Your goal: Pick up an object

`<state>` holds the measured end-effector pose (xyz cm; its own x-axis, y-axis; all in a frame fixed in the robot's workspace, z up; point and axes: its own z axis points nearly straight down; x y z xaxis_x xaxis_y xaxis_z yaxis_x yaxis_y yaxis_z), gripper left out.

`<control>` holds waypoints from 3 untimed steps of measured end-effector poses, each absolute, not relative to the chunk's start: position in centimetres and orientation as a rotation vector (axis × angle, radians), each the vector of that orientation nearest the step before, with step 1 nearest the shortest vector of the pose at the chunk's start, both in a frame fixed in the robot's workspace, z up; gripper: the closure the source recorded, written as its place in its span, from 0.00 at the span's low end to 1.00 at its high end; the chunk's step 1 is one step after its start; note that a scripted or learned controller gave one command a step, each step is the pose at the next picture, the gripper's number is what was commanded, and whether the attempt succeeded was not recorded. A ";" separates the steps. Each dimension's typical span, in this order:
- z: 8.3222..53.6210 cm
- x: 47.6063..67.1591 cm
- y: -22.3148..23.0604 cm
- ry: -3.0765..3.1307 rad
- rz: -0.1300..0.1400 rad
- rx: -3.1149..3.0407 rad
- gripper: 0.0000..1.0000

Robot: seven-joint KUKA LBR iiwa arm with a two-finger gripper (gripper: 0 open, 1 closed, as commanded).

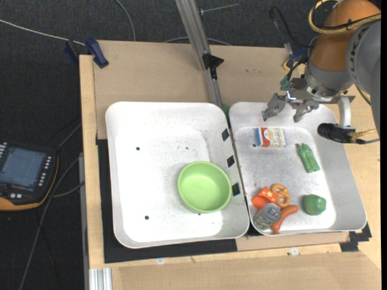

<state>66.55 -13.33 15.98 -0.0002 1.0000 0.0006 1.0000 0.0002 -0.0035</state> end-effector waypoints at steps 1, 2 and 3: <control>10.3 66.4 -14.2 -2.218 0.005 -2.219 0.00; 11.7 66.6 -14.2 -2.224 -0.003 -2.222 1.00; 17.8 66.1 -14.1 -2.225 -0.006 -2.225 1.00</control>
<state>66.06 -14.13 17.78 -0.0004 1.0000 -0.0009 1.0000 0.0004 0.0062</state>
